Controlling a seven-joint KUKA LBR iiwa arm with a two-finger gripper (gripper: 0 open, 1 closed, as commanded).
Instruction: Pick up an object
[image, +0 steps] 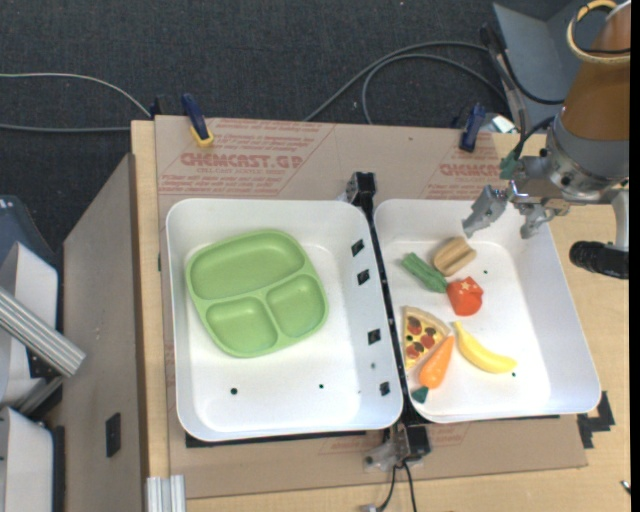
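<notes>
- Cardboard covers the worktop (250, 150), clamped at its far edge, with dark carpet and cables beyond; two white bins sit side by side on it.
- Over the far edge of the right bin (560, 330) hangs the hand (506, 213), its two fingers spread wide and nothing between them.
- Just below the hand and slightly toward the divider lies the bread roll (453, 254), the nearest thing and my pick for the grasp.
- Past the roll, farther from the hand, lie a green pepper (424, 272), a red tomato (465, 295), a pizza slice (423, 330), a carrot (435, 364) and a banana (484, 352).
- Well beyond them, in the left bin (200, 400), rests a green divided plate (257, 292).
- The roll looks like toy food: probably light, stiff and somewhat smooth, so it may skid under a glancing touch.
- Its long axis runs diagonally, the higher end toward the hand, the lower end toward the pepper.
- I would close across the short width at mid-length, fingers square to that diagonal.
</notes>
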